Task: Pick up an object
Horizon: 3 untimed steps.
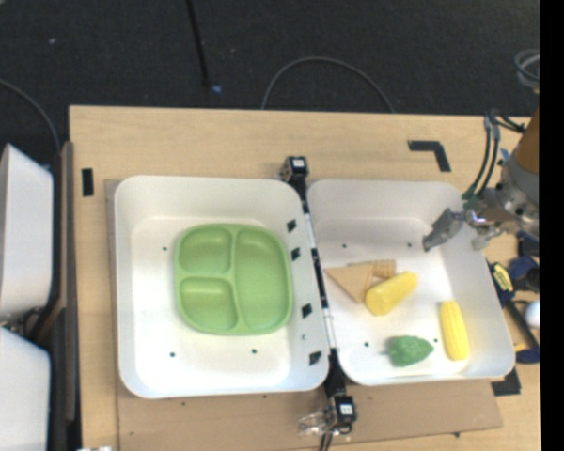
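Observation:
The right bin point(357, 200) holds several toy foods. A chunky yellow piece point(391, 292) lies near its middle, partly over a tan wedge point(351, 277). By the right wall lies a yellow corn cob point(453, 329), and a green leafy lump point(410, 349) sits near the front wall. My gripper point(459, 232) hangs over the bin's right side, up and to the right of the yellow piece and apart from every object. It is open with nothing between its fingers.
In the left bin point(132, 252) rests a green divided plate point(233, 278). A black-clipped divider point(310, 271) runs where the two bins meet. Cables and blue-yellow parts point(509, 275) crowd the bench's right edge.

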{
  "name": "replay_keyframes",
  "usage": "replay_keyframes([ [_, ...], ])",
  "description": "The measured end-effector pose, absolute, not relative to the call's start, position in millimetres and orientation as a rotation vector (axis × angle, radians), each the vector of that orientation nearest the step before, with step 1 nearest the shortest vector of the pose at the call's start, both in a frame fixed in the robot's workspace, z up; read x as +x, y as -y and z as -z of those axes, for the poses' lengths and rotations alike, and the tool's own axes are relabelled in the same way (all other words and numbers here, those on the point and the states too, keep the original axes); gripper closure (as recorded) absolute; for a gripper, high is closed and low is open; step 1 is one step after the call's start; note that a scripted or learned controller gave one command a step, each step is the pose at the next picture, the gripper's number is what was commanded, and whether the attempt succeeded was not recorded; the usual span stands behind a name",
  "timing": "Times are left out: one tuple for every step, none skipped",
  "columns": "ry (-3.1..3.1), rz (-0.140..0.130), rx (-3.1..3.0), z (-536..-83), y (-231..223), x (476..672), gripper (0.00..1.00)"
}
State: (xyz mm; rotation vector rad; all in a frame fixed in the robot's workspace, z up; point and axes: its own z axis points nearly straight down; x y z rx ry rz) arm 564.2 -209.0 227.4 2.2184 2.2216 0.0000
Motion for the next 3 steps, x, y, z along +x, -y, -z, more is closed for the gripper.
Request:
replay_keyframes([
  [-2.220, 0.003, 2.223, -186, 211, 563.7, 0.00],
  [-2.219, 0.005, 2.225, -141, 219, 565.5, 0.00],
  [-2.215, 0.004, 2.227, -99, 220, 565.4, 0.00],
])
